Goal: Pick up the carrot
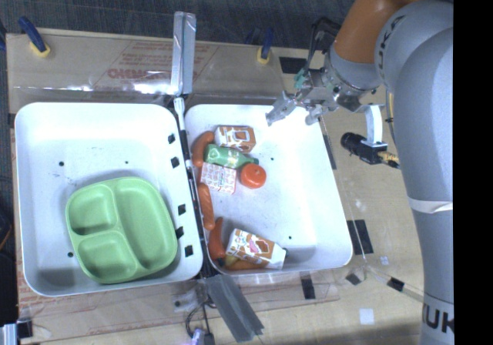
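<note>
The carrot (pixel 206 209) is a slim orange piece lying along the left wall of the right bin (pixel 308 205), pointing towards the front. My gripper (pixel 295 114) hangs over the bin's far right corner, well away from the carrot. Its two fingers (pixel 277 113) are spread open and nothing is between them.
Clustered in the right bin are a small carton (pixel 234 136), a green packet (pixel 229 156), a checked box (pixel 219 178), an orange-red round fruit (pixel 253 175), a reddish sausage (pixel 200 149) and a carton (pixel 254 249) lying over another orange piece (pixel 233 263). The left bin holds a green divided plate (pixel 122 229).
</note>
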### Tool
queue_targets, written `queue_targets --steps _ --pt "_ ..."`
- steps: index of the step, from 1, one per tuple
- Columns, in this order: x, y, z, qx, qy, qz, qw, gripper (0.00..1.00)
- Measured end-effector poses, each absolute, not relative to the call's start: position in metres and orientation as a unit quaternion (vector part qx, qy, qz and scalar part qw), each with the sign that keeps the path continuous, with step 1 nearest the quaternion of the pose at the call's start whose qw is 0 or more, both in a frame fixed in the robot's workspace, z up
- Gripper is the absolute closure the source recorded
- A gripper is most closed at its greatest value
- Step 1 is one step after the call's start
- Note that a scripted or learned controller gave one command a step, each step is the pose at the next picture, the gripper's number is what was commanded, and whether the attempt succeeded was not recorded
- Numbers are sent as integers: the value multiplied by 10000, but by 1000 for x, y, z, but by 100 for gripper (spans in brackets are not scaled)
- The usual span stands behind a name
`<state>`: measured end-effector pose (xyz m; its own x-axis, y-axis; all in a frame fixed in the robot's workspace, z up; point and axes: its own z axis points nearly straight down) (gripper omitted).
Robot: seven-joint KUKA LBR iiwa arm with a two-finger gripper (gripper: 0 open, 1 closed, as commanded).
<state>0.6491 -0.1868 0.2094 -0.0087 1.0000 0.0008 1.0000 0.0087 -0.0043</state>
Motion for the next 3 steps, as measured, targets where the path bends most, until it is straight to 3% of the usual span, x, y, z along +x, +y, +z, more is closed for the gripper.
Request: queue_targets --steps 1,2,3 --pt "650 -185 220 -7014 -7128 17 22 100" --pt "602 -199 212 -7621 -6475 16 22 100" --pt "579 -159 256 -7278 -6858 12 24 100"
